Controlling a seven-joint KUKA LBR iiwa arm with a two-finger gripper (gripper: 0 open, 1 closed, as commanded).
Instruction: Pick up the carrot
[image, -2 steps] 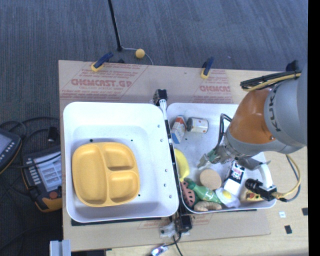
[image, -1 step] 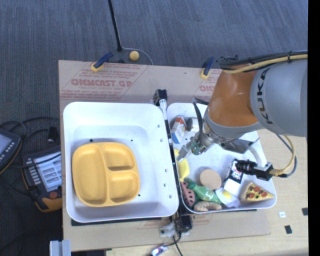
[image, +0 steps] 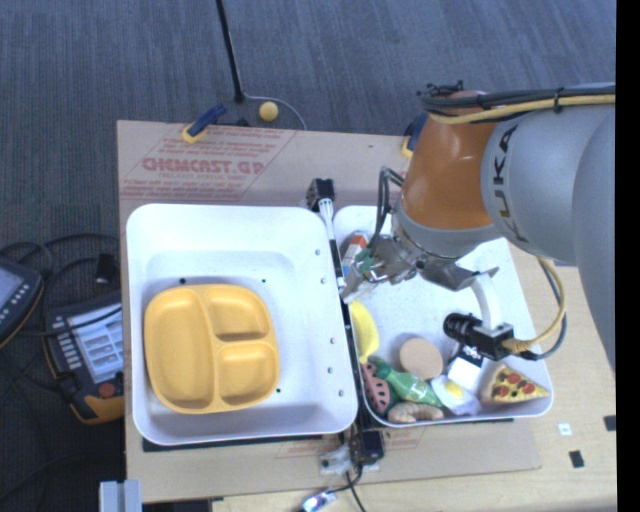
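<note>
My gripper (image: 372, 266) is low in the right bin (image: 520, 290), at its far left corner beside the wall shared with the left bin. A small orange-red piece (image: 351, 250), seemingly the carrot, shows just left of the gripper against that wall, and the gripper partly covers it. Whether the gripper touches or holds it cannot be made out. The grey arm with its orange band (image: 450, 175) leans in from the right above the bin.
Near the right bin's front lie a banana (image: 362, 328), a tan round bun (image: 421, 356), a watermelon slice (image: 377, 384), a green item (image: 412, 385) and a pizza slice (image: 516, 385). A yellow divided plate (image: 210, 345) sits in the left bin (image: 230, 235).
</note>
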